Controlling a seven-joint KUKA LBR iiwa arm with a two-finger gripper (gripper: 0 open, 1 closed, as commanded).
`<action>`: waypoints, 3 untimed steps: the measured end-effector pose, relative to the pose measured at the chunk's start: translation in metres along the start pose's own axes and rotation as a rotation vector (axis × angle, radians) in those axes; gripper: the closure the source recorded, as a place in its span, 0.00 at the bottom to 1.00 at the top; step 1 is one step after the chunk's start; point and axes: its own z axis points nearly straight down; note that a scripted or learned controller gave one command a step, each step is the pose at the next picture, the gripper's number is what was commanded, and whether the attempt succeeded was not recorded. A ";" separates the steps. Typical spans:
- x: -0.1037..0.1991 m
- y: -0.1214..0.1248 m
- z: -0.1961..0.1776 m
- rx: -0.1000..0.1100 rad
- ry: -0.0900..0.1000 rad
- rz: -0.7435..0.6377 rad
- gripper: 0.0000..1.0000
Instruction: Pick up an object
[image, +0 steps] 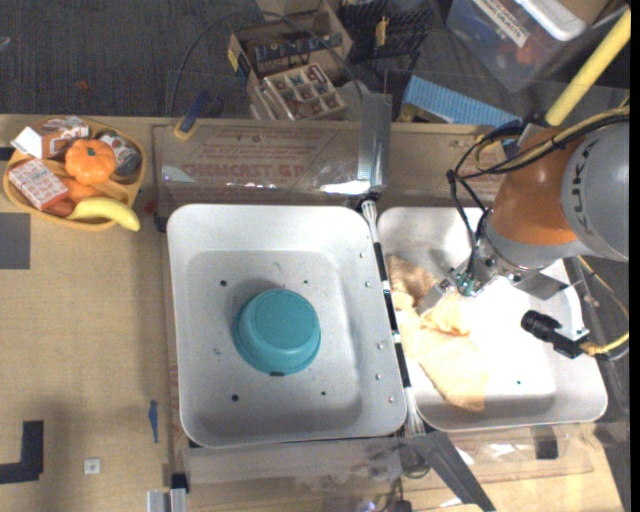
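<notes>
Gripper (466, 283) is sitting low in the right bin (585, 405), reaching in from the right side; whether it's apart or together can't be told at this resolution. Nearest candidate is the yellow cloth (449, 352): its top corner is lying just below and slightly left of the gripper, near touching, contact unclear. The cloth's long axis is running diagonally, from that corner down and away toward the bin's near edge. Nothing visibly clamped. Judgement: the pick is turning on a short drop down-left onto the bunched upper corner. Further left, well apart in the left bin (190, 240), a teal bowl (279, 330) is sitting upside down, a poorer target.
</notes>
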 end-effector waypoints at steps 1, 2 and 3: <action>-0.077 0.000 -0.001 0.006 0.005 -0.181 0.00; -0.052 0.051 0.002 0.012 0.004 -0.013 0.00; -0.031 0.042 0.001 0.000 0.001 -0.083 0.00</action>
